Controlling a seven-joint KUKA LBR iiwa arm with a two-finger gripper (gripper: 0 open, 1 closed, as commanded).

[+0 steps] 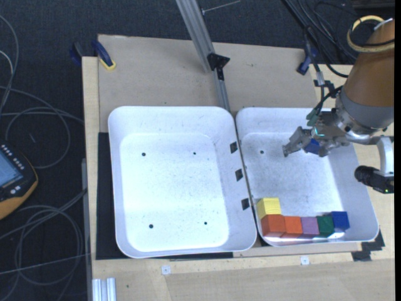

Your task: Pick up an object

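1. Nearest the lens runs the pale wooden front edge of the bench (207, 274), which bears both white bins.
2. Far left, off the bench, a handheld control unit (11, 175) with a lit screen lies on dark carpet among loose grey cables (44, 115).
3. At the bench's far left corner sits a blue clamp (103, 55) with a yellow tip.
4. Next comes the left bin (122, 121), its speckled floor marked by four small dark dots.
5. A slanted metal pole (199, 33) comes down from the top of the view and meets the seam between the bins.
6. Three small black clips (239, 174) sit along that seam.
7. On the near wall of the right bin (276, 115) the coloured blocks are packed in a touching row: red-orange block (272, 224), orange block (292, 225), purple block (310, 225), green block (325, 223), blue block (340, 219).
8. A yellow block (270, 205) rests just behind the red-orange one, touching it.
9. The gripper (292, 147) hangs over the far right part of the right bin, well apart from the blocks; whether it is released or clenched cannot be told at this angle.
10. The arm (373, 74), with its orange band, reaches in from the right edge.
11. A second blue clamp (306, 63) sits at the bench's far edge, just left of the arm.
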